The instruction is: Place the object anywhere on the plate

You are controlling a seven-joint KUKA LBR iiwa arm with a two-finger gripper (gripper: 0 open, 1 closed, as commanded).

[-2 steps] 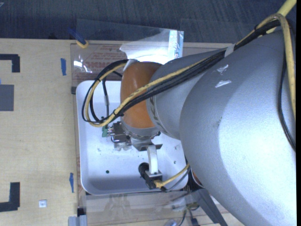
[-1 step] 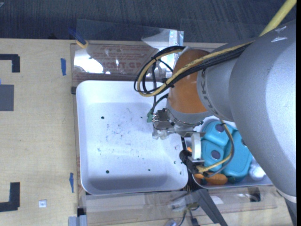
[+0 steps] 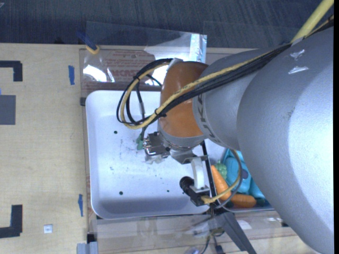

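Note:
My gripper (image 3: 152, 150) hangs low over the middle of the left white bin (image 3: 106, 157), under the orange wrist band (image 3: 180, 105). A small green thing (image 3: 140, 141) shows at the gripper's left edge, right against it; whether it is held I cannot tell. In the right bin, mostly hidden by the arm, lie two orange carrot-like pieces (image 3: 220, 183), a blue object (image 3: 244, 180) and a teal-green piece (image 3: 221, 169).
The big grey arm (image 3: 275, 142) covers the right bin and the frame's right half. The left bin's floor carries dark specks and scuffs. Clear plastic sheeting (image 3: 132, 62) lies behind the bins. Wooden bench (image 3: 37, 142) extends to the left.

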